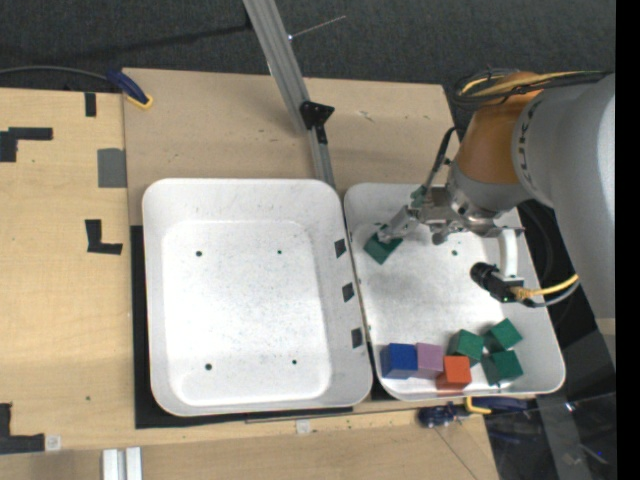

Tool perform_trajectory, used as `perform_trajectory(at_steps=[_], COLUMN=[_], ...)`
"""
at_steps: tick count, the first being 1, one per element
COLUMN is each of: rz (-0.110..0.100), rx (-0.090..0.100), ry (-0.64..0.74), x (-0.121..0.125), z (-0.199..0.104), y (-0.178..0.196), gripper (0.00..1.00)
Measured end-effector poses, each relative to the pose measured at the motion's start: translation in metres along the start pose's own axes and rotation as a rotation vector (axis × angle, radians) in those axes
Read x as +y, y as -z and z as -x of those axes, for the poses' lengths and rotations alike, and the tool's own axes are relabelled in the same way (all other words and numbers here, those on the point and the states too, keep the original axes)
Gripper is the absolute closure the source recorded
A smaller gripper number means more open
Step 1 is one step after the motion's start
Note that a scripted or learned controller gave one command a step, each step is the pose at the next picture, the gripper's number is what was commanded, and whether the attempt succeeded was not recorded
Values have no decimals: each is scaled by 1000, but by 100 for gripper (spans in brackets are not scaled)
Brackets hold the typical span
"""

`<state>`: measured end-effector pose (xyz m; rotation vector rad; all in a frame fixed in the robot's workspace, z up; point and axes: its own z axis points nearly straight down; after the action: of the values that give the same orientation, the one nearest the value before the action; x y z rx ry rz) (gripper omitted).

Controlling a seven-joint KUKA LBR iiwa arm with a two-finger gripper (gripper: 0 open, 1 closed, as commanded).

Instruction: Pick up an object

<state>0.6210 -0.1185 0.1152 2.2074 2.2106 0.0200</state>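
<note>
- camera view: grey arm (560, 138) w/ orange band comes in from the right, over the right bin (400, 203)
- gripper (392, 236) sits low over the upper-left part of that bin, pointing left
- a green block (379, 249) is right at the gripper tips, tilted, near the bin's left wall; looks pinched between the fingers, so fingers narrow on it
- can't tell if block is lifted off the floor or resting on it
- rest of the blocks bunched at the bin's near edge, well apart from the gripper: blue cube (399, 359), purple cube (429, 358) beside it, orange cube (457, 371), plus three green blocks (497, 352) clustered to the right
- left bin (160, 208) beside it, walls touching
- both bins on a wooden bench (60, 298); metal rail (275, 38) runs diag. above the bins
</note>
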Motion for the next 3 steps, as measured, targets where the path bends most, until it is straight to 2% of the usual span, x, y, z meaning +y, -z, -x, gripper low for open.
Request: perform_trajectory(at_steps=[1, 2, 3], rz=[7, -19, -17], rx=[0, 3, 2], ry=[0, 0, 1], x=[2, 7, 13], z=[0, 0, 8], y=[11, 54, 103], gripper=[100, 100, 100])
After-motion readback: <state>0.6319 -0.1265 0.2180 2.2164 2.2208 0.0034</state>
